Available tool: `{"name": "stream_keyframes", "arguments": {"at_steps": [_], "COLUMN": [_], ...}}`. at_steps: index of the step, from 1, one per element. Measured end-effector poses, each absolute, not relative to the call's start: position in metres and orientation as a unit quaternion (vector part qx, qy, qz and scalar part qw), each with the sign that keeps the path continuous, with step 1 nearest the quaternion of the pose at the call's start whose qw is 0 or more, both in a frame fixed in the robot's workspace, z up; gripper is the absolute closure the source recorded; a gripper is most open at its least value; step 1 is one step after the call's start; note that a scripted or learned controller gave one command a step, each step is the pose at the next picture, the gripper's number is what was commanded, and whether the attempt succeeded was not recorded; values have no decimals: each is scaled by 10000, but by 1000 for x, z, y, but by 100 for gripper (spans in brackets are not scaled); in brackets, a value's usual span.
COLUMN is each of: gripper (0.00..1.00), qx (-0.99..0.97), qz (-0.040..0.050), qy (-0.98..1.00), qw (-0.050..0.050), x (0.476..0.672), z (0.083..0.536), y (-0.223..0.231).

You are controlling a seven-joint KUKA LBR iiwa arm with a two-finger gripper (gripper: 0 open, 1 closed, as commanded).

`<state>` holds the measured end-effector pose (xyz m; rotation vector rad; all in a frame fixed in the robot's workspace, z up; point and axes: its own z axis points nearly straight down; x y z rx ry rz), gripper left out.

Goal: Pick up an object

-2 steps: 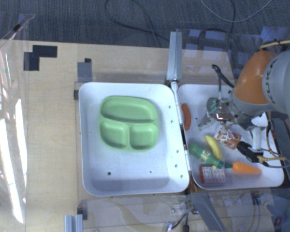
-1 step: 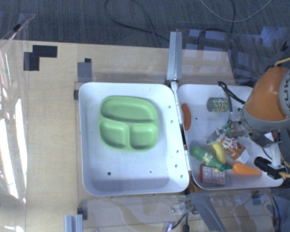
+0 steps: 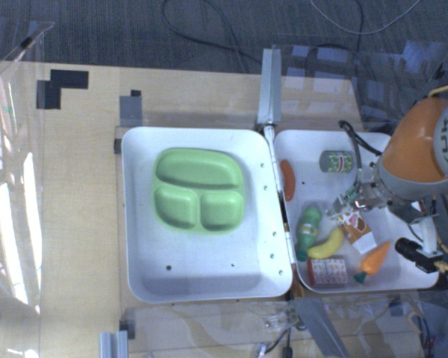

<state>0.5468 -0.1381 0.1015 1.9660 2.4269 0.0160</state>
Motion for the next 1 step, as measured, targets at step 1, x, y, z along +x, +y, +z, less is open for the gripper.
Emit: {"name": "stream_keyframes", "arguments": {"at_steps": [1], "gripper": [100], "qx": [6545], "qz": [25], "qy": [7561], "qw": [37], "x": [558], "z": [203], "y": [-87]}}
